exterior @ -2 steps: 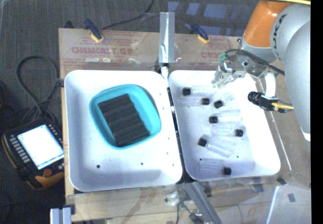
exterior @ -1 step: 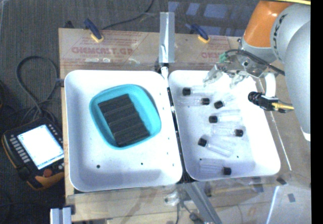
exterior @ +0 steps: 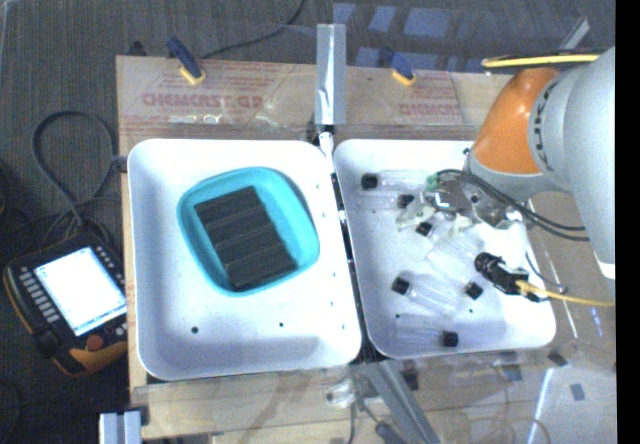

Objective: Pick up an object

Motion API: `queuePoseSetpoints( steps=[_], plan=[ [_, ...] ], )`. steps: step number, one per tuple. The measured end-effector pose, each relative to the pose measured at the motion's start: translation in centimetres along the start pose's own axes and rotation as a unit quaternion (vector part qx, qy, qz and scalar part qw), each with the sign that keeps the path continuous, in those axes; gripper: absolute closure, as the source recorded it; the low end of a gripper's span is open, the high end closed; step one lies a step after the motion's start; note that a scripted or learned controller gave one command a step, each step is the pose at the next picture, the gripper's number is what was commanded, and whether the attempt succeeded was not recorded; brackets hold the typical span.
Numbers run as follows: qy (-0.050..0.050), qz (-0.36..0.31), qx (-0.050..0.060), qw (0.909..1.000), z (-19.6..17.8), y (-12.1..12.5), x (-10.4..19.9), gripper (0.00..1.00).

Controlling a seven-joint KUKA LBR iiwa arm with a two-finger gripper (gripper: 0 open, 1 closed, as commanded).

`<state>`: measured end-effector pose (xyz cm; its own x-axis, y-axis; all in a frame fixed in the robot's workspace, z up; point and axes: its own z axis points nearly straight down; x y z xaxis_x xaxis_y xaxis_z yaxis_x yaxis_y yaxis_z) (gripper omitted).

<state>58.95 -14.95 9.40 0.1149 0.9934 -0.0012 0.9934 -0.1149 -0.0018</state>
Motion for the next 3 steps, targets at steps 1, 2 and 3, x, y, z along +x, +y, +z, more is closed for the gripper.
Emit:
queuePoseSetpoints(
  steps=[1, 2, 3],
  plan=[
    [0.001, 0.0, 0.001, 1.0, -0.8, 0.0, 0.1, 1.0],
    [-0.001, 0.103, 0.0, 0.9947, -12.0, 3.2, 0.1, 1.0],
    [-0.002, 0.103, 0.0, 0.9947, -12.0, 3.2, 0.1, 0.0]
  ],
)
